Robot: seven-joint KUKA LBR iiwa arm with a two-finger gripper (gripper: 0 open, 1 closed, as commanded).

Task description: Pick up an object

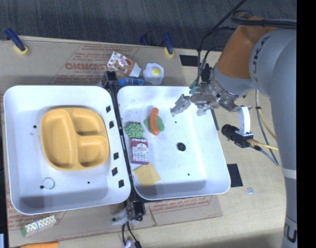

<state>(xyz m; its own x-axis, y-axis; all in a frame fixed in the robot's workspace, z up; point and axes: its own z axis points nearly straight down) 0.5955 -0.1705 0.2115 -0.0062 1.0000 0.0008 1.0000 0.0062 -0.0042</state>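
Four items lie in the right bin (209, 154), within reach; tool (191, 103) hangs over its far edge, fingers spread, holding nothing.

You have two white bins (163, 187) on a tan cardboard sheet (80, 61) printed with red lettering. In the left bin sits a mustard-yellow divided tray (74, 137). In the right bin you see an orange carrot (154, 121) against a green leafy piece (160, 123), a green dotted square (133, 129), a red-and-white carton (140, 151) and a pale yellow slab (146, 174) — plus one small black disc (181, 147). Behind the bins lie a white-and-brown patterned packet (120, 62), a blue item (129, 81) and a white piece with a yellow centre (154, 73). The arm (274, 45) is grey with an orange band; its gripper (191, 103) is grey metal.
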